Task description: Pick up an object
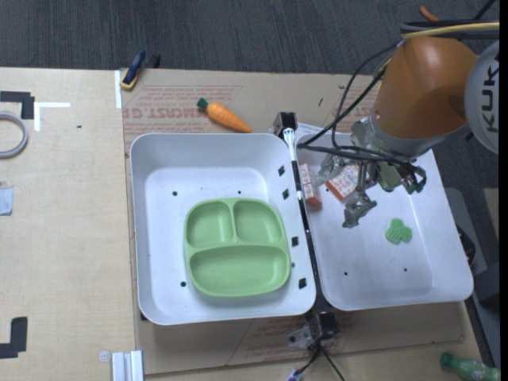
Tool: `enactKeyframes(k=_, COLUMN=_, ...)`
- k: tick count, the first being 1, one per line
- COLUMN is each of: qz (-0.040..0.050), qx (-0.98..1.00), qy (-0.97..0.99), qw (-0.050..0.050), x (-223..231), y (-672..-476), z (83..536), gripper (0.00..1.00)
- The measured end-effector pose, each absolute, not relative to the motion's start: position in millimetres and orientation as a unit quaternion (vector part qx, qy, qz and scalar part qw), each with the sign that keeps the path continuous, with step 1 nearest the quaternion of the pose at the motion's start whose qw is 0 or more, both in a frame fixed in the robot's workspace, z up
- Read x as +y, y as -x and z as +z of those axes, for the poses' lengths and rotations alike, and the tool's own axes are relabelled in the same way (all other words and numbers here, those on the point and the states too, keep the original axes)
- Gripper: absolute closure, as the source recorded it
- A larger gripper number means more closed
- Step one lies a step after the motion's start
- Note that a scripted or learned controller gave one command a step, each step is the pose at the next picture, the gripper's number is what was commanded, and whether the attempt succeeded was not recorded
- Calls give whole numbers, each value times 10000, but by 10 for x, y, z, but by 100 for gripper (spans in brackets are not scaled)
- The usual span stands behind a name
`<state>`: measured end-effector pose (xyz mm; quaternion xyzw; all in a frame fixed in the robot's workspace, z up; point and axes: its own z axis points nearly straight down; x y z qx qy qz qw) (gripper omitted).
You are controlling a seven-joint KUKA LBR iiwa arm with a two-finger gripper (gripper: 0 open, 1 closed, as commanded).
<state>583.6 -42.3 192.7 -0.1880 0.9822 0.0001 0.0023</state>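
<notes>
On the far left of the bench lies a grey ring (9,136), partly cut off by the edge. Further right, a blue and yellow marker-like object (133,68) rests at the top of the cardboard sheet, and a toy carrot (225,116) lies just above the left bin (151,236). Inside that bin sits a green divided plate (236,247) with 3 compartments. A black clip (286,123) sits at the top of the seam where the 2 bins meet.

In the right bin (432,280), a small red and white packet (305,187) lies against the left wall, with another red and white packet (344,184) just beside it. The gripper (359,209) hangs over the upper left part of this bin, its metal fingers pointing down near the second packet; how far they are parted cannot be told, and nothing is seen between them. A green leaf-shaped toy (398,232) lies apart to the right. A green bottle (470,365) lies at the bottom right corner.
</notes>
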Motion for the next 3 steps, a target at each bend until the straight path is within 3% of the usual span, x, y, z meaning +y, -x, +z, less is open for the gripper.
enactKeyframes(k=1, qz=3, qx=9818, qy=1897, qw=11, x=-983, y=-5764, z=1188, gripper=0)
enactKeyframes(k=2, qz=1, qx=9550, qy=2967, qw=24, x=-527, y=-6076, z=1928, gripper=0)
enactKeyframes(k=3, qz=3, qx=9131, qy=4078, qw=12, x=-1049, y=-5914, z=926, gripper=0)
